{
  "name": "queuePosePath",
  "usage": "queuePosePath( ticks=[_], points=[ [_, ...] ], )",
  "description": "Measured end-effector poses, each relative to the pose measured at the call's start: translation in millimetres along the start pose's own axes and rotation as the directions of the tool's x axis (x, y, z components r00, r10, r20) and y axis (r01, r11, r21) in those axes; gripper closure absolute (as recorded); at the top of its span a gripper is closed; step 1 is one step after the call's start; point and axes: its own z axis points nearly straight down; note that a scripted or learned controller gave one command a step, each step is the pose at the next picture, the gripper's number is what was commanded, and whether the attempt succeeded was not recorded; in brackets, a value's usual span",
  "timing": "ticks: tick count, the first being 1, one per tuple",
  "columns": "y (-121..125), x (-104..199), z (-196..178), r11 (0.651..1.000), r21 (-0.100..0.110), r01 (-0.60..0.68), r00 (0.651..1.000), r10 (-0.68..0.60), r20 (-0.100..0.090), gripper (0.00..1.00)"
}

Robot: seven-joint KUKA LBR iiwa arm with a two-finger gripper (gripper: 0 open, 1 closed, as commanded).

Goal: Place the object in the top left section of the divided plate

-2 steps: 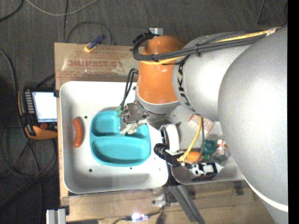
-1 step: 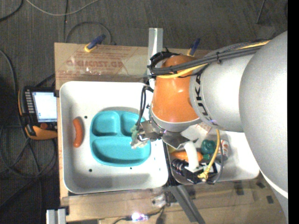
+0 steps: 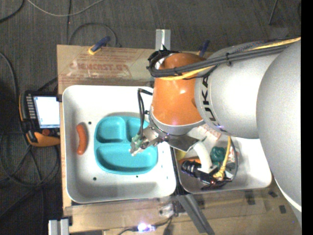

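Hot dog [image 3: 81, 138] beside plate [image 3: 122, 143], arm [image 3: 230, 97] lettered "UKA"

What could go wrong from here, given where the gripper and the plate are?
1. The gripper hangs over the middle of the teal divided plate, not its top left section; a release here could land in the wrong section.
2. The orange hot dog lies outside the plate, by the bin wall, hard to grasp.
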Motion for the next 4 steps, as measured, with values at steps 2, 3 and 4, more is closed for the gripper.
queuePosePath(
  ticks=[2,3,4],
  points=[
    [16,7,90,1.000,0.002,0.004,1.000,-0.004,-0.002,1.00],
    [31,38,122,0.987,-0.025,0.156,0.988,-0.156,0.014,1.00],
    [8,-5,122,0.949,-0.032,0.315,0.949,-0.314,0.013,1.00]
  ],
)
